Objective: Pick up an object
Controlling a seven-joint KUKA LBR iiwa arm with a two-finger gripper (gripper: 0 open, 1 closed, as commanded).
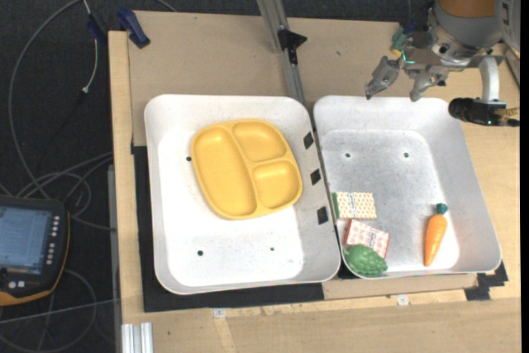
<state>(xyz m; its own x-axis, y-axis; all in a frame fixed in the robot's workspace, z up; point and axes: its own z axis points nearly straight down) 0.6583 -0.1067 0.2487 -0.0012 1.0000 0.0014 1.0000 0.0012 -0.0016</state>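
the right bin (463, 169) lay under the gripper (399, 83), which hung above its far rim with jaws spread and nothing between them. the pickable things sat well apart from it, along the near wall: a carrot (435, 236) standing lengthwise toward the arm, a red packet (367, 237), a green piece (365, 260). bare floor lay between.

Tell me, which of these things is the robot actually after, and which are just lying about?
Part of the job:
- tool, open
- toy carrot
- green toy vegetable
- red-and-white packet
- small patterned packet
- right bin

Just lying about:
- yellow divided plate
- left bin
- handheld screen
- blue clamp
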